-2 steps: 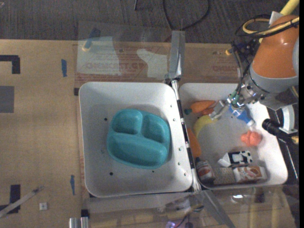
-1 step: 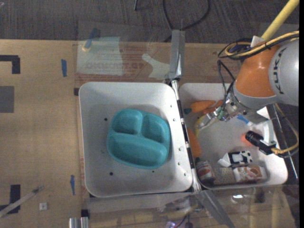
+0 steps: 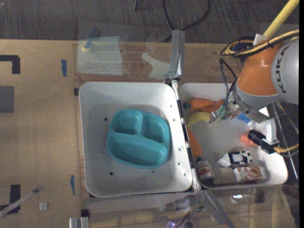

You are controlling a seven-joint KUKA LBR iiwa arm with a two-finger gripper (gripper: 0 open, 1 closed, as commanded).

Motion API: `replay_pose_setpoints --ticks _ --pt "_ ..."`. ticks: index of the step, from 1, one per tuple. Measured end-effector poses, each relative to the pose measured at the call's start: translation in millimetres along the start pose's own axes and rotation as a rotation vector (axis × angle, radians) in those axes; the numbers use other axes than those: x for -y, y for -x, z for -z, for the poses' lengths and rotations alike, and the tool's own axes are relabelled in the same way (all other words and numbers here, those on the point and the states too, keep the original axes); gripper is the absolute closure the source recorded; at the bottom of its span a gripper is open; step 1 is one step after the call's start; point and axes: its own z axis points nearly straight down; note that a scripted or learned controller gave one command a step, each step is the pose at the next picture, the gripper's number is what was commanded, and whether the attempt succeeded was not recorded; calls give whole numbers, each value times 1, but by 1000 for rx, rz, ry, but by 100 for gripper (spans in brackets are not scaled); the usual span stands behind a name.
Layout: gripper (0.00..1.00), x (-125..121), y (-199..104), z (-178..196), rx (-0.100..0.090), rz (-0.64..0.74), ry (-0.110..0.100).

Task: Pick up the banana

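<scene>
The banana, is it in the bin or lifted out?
In the bin. The banana lies on the right bin's floor, with the gripper at its right end.

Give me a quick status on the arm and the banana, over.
End effector low in the right white bin, at the curved yellow banana. Banana lying on bin floor, not lifted. Orange carrot-shaped toy right beside it.

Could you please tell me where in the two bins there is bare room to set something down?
The left white bin has bare floor all around the teal divided plastic tray, widest along its left wall. The right white bin is crowded: yellow banana, orange carrot, small cartons and the hand.
</scene>
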Motion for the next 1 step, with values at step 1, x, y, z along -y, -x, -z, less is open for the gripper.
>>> replay_pose_setpoints --ticks 1 --pt "0 0 0 0 0 0 -1"
